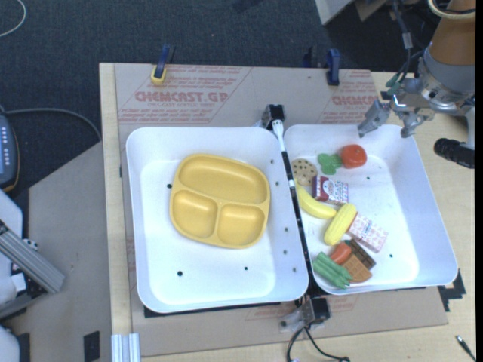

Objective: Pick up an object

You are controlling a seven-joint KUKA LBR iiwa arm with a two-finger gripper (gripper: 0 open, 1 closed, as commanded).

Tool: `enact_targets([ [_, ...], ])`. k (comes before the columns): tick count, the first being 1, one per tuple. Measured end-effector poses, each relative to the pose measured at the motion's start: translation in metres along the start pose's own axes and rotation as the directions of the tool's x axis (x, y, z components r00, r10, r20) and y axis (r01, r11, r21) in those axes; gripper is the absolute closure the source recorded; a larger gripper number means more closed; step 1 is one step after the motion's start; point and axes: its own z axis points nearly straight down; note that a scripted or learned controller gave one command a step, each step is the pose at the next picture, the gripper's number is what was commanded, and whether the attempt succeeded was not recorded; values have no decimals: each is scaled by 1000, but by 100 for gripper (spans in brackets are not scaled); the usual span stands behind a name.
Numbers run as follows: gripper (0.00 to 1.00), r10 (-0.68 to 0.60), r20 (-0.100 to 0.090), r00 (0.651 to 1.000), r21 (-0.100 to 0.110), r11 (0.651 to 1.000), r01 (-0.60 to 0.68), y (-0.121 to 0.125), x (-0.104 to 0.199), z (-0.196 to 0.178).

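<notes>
A: Entry. The gripper [389,119] is seen above the far edge of the right bin [423,202], its two fingers spread apart with nothing between them. No object is held.

B: Noted. Candidate objects are recorded in the right bin: a red tomato [353,155] nearest the gripper, a green piece [328,161] touching it, a cookie [304,171], a banana [315,205], a corn cob [340,223], a small red carton [330,189], a pink-and-white packet [367,232], and a green bean pod [332,270] at the near edge beside orange and brown pieces that cannot be identified.

A: The left bin [143,202] is occupied by a yellow divided tray [219,200]; no small objects are seen there.

B: Risks, as judged. The tomato is round and is expected to roll or squirt out if the fingers are closed off-centre. The green piece beside it could be caught as well, or the fingers could be blocked by it.

A: Agreed. In the middle of the pile the objects are packed touching one another, so little room is left for a finger to be lowered between them; neighbours could be shoved and nothing gripped.

B: The bin wall is also close under the gripper. It could be struck if the descent is made before the arm is moved inward.
</notes>
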Motion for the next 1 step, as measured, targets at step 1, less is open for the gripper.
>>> enact_targets([
  [1,0,-2,3,1000,-14,1000,2,3,0,-9],
])
